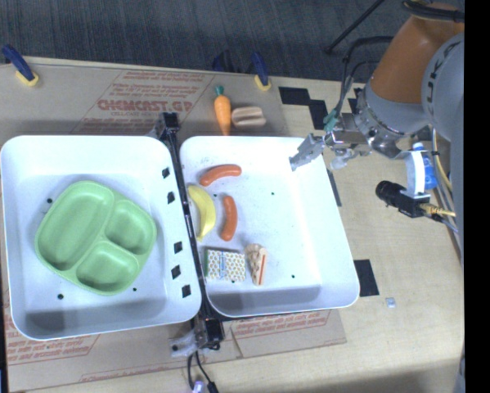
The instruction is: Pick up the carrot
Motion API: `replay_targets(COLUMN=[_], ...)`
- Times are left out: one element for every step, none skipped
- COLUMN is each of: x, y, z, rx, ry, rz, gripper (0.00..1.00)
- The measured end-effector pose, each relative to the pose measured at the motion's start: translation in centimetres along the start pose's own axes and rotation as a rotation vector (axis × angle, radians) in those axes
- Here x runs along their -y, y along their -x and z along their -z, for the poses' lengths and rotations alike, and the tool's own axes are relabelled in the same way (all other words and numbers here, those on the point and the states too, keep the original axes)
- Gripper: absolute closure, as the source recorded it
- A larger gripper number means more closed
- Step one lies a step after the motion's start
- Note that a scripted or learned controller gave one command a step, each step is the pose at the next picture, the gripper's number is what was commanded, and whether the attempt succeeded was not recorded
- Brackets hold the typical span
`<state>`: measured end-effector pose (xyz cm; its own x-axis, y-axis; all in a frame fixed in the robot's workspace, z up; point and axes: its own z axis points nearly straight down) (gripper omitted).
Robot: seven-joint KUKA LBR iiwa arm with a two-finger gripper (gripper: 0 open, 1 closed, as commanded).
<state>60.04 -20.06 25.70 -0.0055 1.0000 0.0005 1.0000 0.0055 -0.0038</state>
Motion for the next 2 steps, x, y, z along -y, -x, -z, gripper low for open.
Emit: replay_targets(x=[-5.61, -5.37], y=[-4.3, -5.29], z=[-15.76, -16.51], rx=[-0.002, -0.003], ry=[-0.004, -0.024], rz=[-0.302, -0.677], gripper=[0.0, 0.0])
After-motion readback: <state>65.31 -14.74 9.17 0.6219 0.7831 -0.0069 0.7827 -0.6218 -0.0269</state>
